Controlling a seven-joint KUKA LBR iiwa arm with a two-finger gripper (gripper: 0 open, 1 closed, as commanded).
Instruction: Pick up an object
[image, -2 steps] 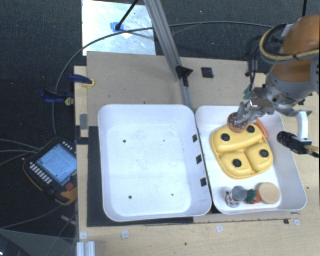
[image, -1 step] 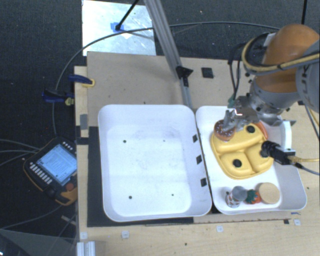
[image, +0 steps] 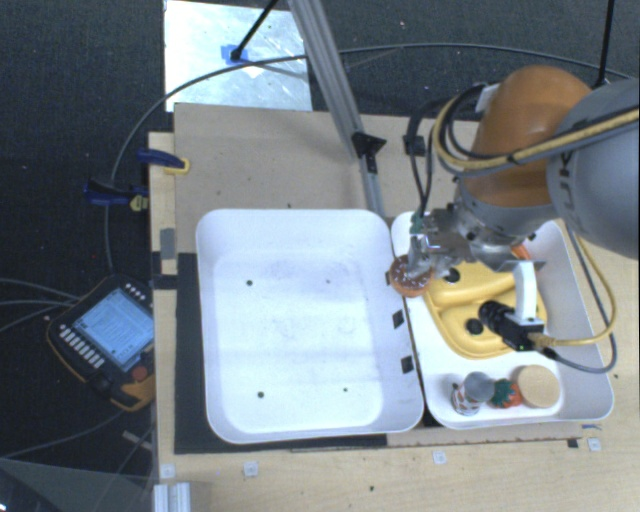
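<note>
At the far left of the frame a grey handheld control pendant with a lit blue screen (image: 105, 335) lies on the dark floor, off the bench. Next comes the left-hand shallow white plastic bin (image: 215, 330), filling the centre-left of the frame with nothing visible on its floor.

Right of centre, the right-hand white bin (image: 590, 390) carries the clutter: a small brown disc-like piece (image: 408, 278) at its upper-left rim, a large yellow moulded plastic object (image: 470, 315) in the middle, and along the lower edge a small grey-and-red item (image: 470, 392), an orange-and-green bit (image: 505, 394) and a round tan wooden disc (image: 537, 386).

The metal two-finger gripper (image: 425, 262) hangs at the bin's upper-left corner, just above the brown disc and the near end of the yellow object. Whether its fingers are spread or closed I cannot tell (the wrist hardware and cables blur into them), and nothing can be seen clamped there.

The likely target is whatever sits under the gripper, the brown disc or the yellow edge. To do this well, descend squarely, keep clear of the bin's rim, straddle one object rather than two, and close only once seated.
</note>
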